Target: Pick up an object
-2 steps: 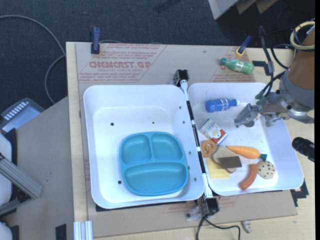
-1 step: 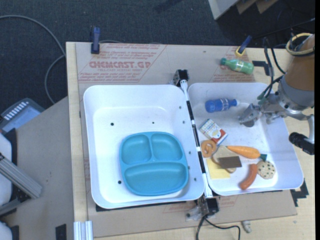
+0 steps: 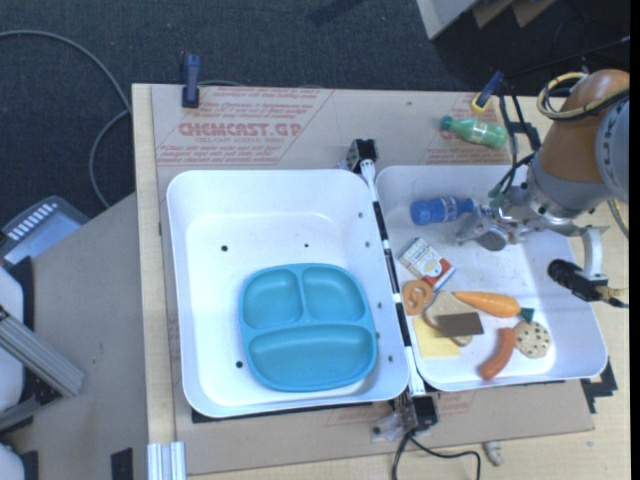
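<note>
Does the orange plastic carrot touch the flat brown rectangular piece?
Touching. The camera view shows the carrot lying across the brown piece's upper edge with no gap.

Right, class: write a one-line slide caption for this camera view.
KUKA arm's tool poised over toy food in the right bin; blue divided plate in the left bin.

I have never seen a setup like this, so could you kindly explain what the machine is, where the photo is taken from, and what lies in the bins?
One fixed camera looks down at a slant on a bench. The grey arm with an orange band is a robot; its gripper hangs over the right bin, beside a blue bottle. That bin also contains a carrot, a sausage, a cookie, a pretzel and a small carton. The left bin contains a blue divided plate. A green bottle lies outside on the bench. Nothing is visibly held.
</note>
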### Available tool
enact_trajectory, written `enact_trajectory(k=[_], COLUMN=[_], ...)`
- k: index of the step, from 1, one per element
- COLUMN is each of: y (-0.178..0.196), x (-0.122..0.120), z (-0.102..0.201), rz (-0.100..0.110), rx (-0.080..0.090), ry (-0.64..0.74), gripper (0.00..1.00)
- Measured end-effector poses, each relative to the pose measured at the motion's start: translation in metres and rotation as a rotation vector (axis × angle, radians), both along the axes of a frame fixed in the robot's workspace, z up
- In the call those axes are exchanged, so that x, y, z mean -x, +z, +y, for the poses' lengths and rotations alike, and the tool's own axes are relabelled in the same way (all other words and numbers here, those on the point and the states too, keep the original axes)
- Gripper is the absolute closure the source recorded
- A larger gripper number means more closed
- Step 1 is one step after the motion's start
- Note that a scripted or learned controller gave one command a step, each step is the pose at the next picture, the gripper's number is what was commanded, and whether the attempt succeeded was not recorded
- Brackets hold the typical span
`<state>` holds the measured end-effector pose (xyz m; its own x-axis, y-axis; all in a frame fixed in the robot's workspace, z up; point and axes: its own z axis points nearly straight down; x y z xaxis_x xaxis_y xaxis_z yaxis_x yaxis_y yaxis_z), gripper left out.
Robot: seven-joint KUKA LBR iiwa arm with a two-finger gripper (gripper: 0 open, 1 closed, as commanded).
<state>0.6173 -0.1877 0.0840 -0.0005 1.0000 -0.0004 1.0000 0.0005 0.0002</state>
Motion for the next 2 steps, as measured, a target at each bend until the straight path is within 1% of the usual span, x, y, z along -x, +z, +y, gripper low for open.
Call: enact_trajectory(k=[1,2], y=[0.0,0.001], x=[-0.03,-0.021], z=[0.033,0.013], rz=[0.019,0.001], rx=[0.0,0.0], ry=[0.002,-0.001], gripper=[0.0,0.0])
